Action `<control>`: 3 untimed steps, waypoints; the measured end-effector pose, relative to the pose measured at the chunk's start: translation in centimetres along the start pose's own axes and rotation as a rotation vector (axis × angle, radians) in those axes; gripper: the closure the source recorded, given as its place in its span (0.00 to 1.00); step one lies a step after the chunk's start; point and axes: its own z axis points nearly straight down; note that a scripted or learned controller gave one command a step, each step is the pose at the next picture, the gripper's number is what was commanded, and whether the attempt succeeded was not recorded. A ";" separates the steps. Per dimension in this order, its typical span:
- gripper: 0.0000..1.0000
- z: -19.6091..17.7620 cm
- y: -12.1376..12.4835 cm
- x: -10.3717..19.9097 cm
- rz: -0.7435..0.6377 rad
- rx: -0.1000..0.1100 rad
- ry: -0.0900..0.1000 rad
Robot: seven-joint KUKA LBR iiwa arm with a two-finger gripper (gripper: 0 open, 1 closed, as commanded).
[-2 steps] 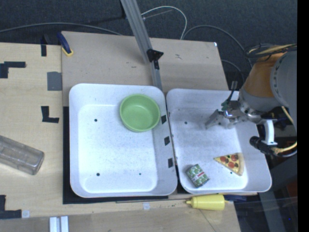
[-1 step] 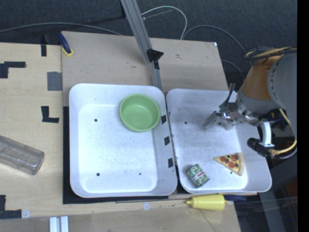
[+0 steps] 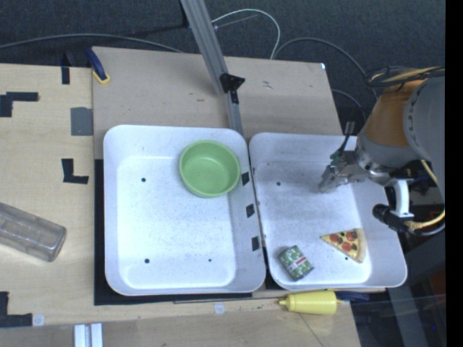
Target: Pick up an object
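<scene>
gripper (image 3: pixel 331 181) hung low over right bin (image 3: pixel 304 157), fingers narrow, holding nothing; pizza slice (image 3: pixel 345 243) lay nearby.

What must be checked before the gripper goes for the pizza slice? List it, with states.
1. Pizza slice in the right bin: ok.
2. Slice apart from the green packet: ok.
3. Gripper above the slice: not ok, it sits over bare floor further back.
4. Fingers open: cannot tell.
5. Gripper free of any object: ok, nothing seen in it.
6. Green bowl out of the way, in the left bin: ok.
</scene>
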 end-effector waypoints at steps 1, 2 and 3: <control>1.00 -4.2 -0.1 0.1 0.003 -0.004 0.001; 1.00 -8.5 -0.1 0.0 0.003 -0.005 0.000; 1.00 -10.7 0.0 0.1 0.003 -0.003 0.001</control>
